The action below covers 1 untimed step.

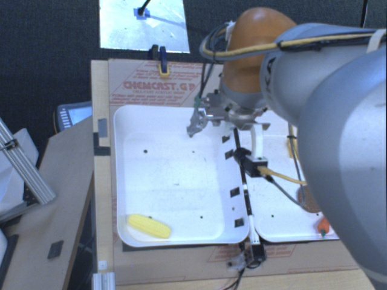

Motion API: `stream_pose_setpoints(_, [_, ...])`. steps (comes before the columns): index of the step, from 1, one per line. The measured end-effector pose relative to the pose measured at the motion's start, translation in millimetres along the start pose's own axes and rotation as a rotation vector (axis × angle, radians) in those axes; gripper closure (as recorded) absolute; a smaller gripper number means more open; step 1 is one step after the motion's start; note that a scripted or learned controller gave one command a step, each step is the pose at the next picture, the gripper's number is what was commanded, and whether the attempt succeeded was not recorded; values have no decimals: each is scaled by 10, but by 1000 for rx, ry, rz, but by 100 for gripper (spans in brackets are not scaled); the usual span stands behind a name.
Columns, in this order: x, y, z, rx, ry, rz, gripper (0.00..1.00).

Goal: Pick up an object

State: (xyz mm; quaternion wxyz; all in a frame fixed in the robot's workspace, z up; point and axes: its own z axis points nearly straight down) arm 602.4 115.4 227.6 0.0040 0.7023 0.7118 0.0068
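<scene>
Hovering gripper (pixel 195 125) at the left bin (pixel 121 162)'s far right corner, seemingly carrying nothing, opening too blurred to tell. Yellow corn cob (pixel 149 226) lying well apart, near-left corner, long axis running roughly along the near wall.

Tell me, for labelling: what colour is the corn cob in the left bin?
Yellow corn cob, seen in the camera view.

A yellow corn-shaped toy (pixel 149 226) lies in the near left corner of the shallow white left bin (pixel 124 162); the gripper (pixel 195 127) hangs over that bin's far right part.
</scene>
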Motion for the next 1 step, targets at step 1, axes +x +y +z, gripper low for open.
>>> stream_pose_setpoints(1, [-690,85,456,17,-5,17,0])
